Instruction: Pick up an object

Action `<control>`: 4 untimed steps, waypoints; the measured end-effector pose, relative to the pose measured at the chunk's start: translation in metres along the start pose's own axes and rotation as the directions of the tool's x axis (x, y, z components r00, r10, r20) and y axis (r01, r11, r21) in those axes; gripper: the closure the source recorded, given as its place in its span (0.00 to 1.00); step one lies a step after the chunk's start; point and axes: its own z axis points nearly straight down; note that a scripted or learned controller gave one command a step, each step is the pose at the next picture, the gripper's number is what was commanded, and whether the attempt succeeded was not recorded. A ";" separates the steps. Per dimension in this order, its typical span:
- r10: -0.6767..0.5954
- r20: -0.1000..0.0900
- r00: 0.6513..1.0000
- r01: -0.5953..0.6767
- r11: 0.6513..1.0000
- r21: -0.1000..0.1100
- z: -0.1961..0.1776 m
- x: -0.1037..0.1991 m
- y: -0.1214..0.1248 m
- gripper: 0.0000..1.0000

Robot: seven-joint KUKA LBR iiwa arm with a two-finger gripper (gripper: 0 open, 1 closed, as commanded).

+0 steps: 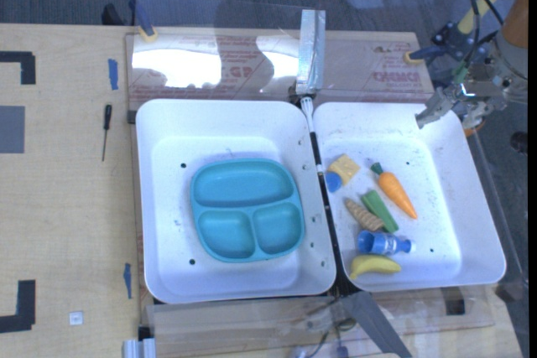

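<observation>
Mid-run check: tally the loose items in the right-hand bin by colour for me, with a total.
Orange: 1, the carrot
Green: 1, the green vegetable
Tan: 1, the ridged tan piece
Blue: 1, the blue bottle
Yellow: 2, the banana and the pale yellow block
Total: 6

The arm enters at the upper right, its wrist wrapped in yellow and black cabling. The pincer (pixel 445 106) hangs at the frame's right edge, angled down-left.
</observation>
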 end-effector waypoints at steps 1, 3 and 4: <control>0.173 0.000 0.985 -0.173 0.985 0.007 0.122 0.045 -0.048 0.00; 0.063 0.002 0.998 -0.063 0.998 -0.008 0.087 0.026 -0.024 0.00; -0.119 0.001 0.993 0.119 0.993 -0.005 0.161 0.035 -0.032 0.00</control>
